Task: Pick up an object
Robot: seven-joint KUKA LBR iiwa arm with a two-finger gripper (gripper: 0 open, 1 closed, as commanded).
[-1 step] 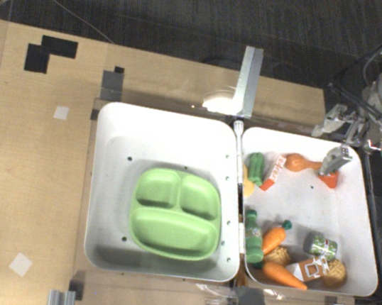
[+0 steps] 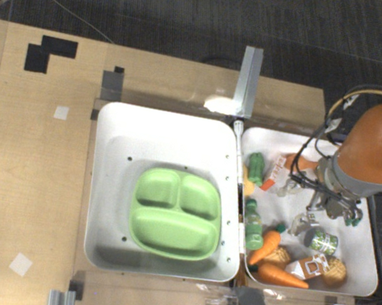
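Note:
The right bin (image 2: pixel 370 245) holds several toy foods. A green can (image 2: pixel 323 242) lies on its side near the middle. Two orange carrots (image 2: pixel 267 246) (image 2: pixel 281 275) lie at the front, with brown pieces (image 2: pixel 334 270) beside them. Green bottles (image 2: pixel 255 167) (image 2: pixel 252 222) line the bin's left wall, and a small packet (image 2: pixel 276 172) lies at the back. My gripper (image 2: pixel 309 221) hangs low over the middle of this bin, just left of and above the green can, under the orange wrist band (image 2: pixel 373 145). I see nothing held in it.
The left bin (image 2: pixel 112 172) holds a green divided plate (image 2: pixel 176 213). A metal post (image 2: pixel 248 82) stands behind the wall between the bins. Cables (image 2: pixel 342 107) loop by the arm at the right. Wooden bench (image 2: pixel 21 179) lies to the left.

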